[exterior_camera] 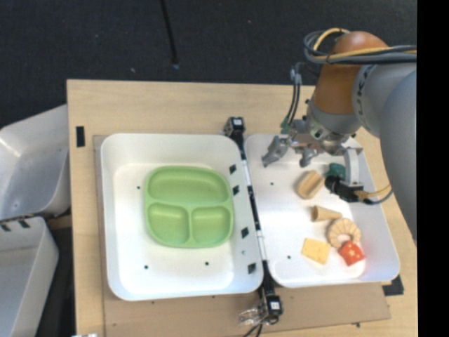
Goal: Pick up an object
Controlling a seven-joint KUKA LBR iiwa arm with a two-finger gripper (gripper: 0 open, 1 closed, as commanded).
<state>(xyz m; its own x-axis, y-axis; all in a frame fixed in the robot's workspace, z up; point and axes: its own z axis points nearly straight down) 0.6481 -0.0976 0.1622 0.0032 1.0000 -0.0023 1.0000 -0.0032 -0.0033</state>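
Hovering open-fingered, gripper (289,154) hangs beside tan bread roll (309,184).

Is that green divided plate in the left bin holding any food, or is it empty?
Empty. The green plate lies flat in the left bin, and all three of its compartments show bare green.

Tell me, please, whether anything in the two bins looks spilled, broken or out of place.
Nothing stands out. The green divided plate lies flat in the left bin. In the right bin, the small food pieces, among them a yellow wedge and a red piece, lie apart on the floor, not spilled. The pincer hangs open above them.
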